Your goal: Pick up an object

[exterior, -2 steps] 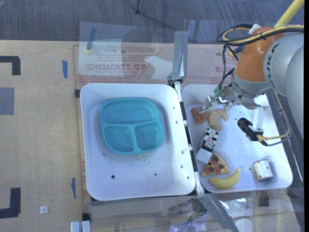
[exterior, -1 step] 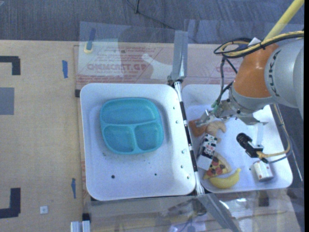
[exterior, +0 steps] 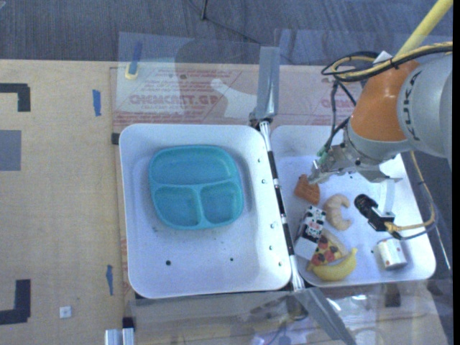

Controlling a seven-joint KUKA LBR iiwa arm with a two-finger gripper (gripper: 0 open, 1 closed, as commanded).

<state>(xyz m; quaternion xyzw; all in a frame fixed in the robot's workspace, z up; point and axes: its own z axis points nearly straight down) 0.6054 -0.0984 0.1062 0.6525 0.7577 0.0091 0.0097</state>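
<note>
Over the right bin [exterior: 424,264], the gripper [exterior: 320,169] hangs low near the bin's far left part, the grey arm with its orange band reaching in from the right. Its tip is right at the upper edge of an orange wedge [exterior: 307,190], which lies on the bin floor close to the left wall; whether they touch, and whether the gripper is released or clenched on anything, I cannot tell from this slant. Just beside the wedge, toward the near side, lies a croissant [exterior: 338,212], and left of that a black-and-white block [exterior: 313,221]. Nearer still, a banana [exterior: 341,266] curves around a small multicoloured piece [exterior: 327,250]. A white cylinder [exterior: 390,254] lies on its side by the near right corner. Across the divider, the left bin [exterior: 208,275] holds a teal divided plate [exterior: 195,187], lying flat toward the far side.
</note>
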